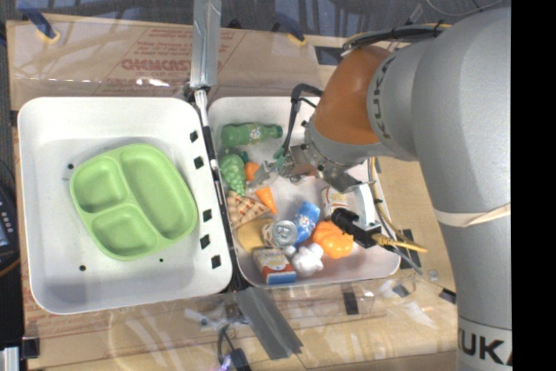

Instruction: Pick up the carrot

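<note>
The carrot [265,200] is a short tapered orange piece lying in the middle of the right bin [382,269], beside a waffle [246,208]. A smaller orange bit [252,171] shows just above it, next to a bumpy green toy [231,171]. My gripper [288,162] hangs low over the bin's upper middle, just up and to the right of the carrot and close to the small orange bit. Nothing is visibly held in it. The grey wrist with its orange band [352,104] covers the bin's right part.
The right bin also holds a green bottle [250,134], a blue can [300,221], an orange pepper [334,241], a white toy [308,256] and a small box [274,265]. A green divided plate [132,200] lies in the left bin [43,274].
</note>
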